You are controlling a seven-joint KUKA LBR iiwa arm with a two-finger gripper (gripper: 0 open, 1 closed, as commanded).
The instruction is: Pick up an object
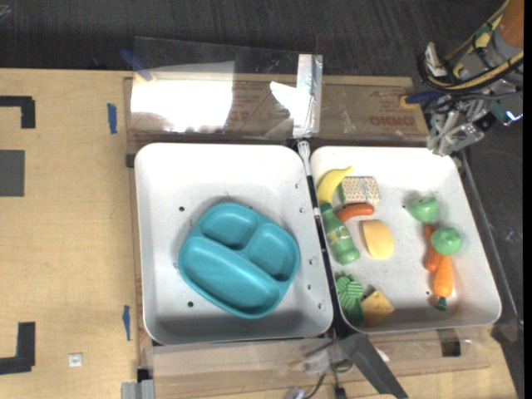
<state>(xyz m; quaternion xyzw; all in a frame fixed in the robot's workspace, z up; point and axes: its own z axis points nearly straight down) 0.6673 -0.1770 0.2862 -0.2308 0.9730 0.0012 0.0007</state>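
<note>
- Hovering past the far right corner of the right bin [478, 302], the tool [453, 135] carries nothing visible; its spread can't be judged.
- Right bin: banana [331, 183] at the far left edge, carrot [443, 278] near the right edge, green apple [447, 240] touching it.
- Left bin [158, 189]: teal divided plate [239, 258] at centre.

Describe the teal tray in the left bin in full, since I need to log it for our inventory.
The teal tray is a rounded, matte plastic-looking dish with three compartments: two smaller ones toward the back and one long one in front. It lies flat, open side up, turned at an angle, near the middle of the left bin. Its compartments hold nothing, and only the bin floor touches it.
</note>
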